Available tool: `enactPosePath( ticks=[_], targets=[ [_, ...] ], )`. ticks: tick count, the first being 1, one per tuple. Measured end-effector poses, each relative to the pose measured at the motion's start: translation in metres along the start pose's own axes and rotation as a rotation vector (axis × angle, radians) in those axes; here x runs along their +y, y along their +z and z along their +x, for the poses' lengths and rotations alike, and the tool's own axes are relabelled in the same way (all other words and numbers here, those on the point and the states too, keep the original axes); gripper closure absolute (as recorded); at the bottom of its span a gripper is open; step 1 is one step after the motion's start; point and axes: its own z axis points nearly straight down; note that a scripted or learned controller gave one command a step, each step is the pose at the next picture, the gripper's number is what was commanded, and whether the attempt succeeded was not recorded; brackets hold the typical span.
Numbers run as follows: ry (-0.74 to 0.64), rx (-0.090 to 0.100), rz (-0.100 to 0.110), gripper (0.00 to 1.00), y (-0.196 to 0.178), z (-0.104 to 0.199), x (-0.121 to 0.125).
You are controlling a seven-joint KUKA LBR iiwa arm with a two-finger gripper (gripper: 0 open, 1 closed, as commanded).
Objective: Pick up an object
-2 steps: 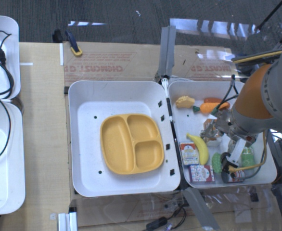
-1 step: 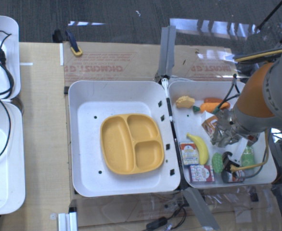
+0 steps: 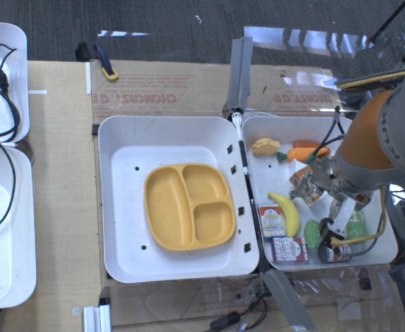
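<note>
While the gripper point(image 3: 306, 185) hangs over the right bin point(image 3: 268, 171), grip state unclear, banana point(image 3: 289, 213) beside it, carton point(image 3: 272, 221) labels unreadable.

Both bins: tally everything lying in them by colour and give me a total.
Yellow: 3 (divided plate, banana, bread-like lump)
Orange: 1 (carrot)
Red and white: 2 (upper carton, lower carton)
Green: 2 (dark green thing, pale green thing)
Total: 8 in plain sight; the arm covers part of the right bin.
</note>
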Motion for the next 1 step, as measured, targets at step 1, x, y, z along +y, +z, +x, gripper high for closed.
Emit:
enactPosePath(
  ticks=[1],
  targets=[
    [0.001, -0.002, 0.003, 1.0, -0.0079, -0.0012, -0.0003]
  ],
)
